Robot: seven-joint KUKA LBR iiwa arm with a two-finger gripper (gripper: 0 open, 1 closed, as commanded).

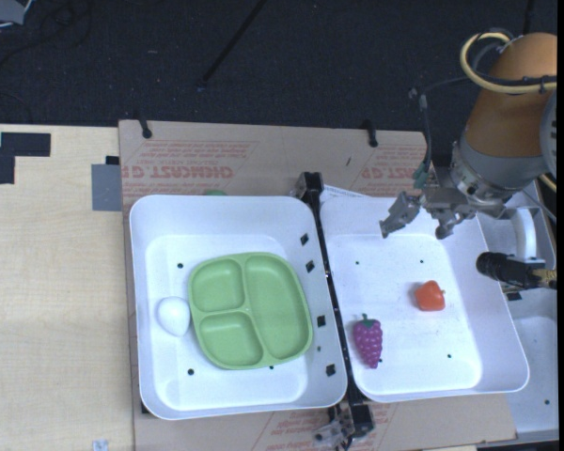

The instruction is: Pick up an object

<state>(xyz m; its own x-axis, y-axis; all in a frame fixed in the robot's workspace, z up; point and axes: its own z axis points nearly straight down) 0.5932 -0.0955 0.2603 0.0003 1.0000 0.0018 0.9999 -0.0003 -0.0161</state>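
Note:
In the right bin [489, 365] lie a small red-orange fruit-like toy [430, 296] and a purple bunch of grapes [368, 339]. My gripper [422, 216] hangs over the far edge of that bin, above and a little left of the red toy. Its two fingers are spread apart and nothing sits between them. The left bin [160, 224] holds a green three-compartment plate [249, 309] and a white egg-shaped object [173, 316] beside the plate's left edge.
A black divider [321, 280] runs between the two bins. Both bins rest on a cardboard sheet [235, 163] on a light wooden bench [47, 299]. A black cylindrical part [508, 269] sticks in over the right bin's right rim.

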